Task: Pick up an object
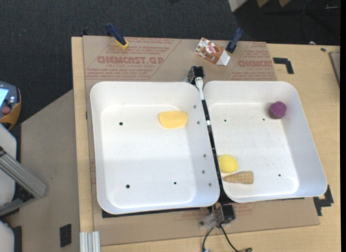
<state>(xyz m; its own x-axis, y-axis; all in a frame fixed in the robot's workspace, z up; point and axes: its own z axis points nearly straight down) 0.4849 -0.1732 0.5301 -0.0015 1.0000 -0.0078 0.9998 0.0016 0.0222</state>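
A flat pale yellow piece lies in the left bin, toward its back right. In the right bin a small purple ball rests near the back right corner. A round yellow object sits at the right bin's front left, and a tan cone-shaped piece touches it just in front.
The two white bins stand side by side on a brown cardboard sheet. A small red and white packet lies on the cardboard behind the bins. Blue clamps hold the back edge. Cables run out at the front.
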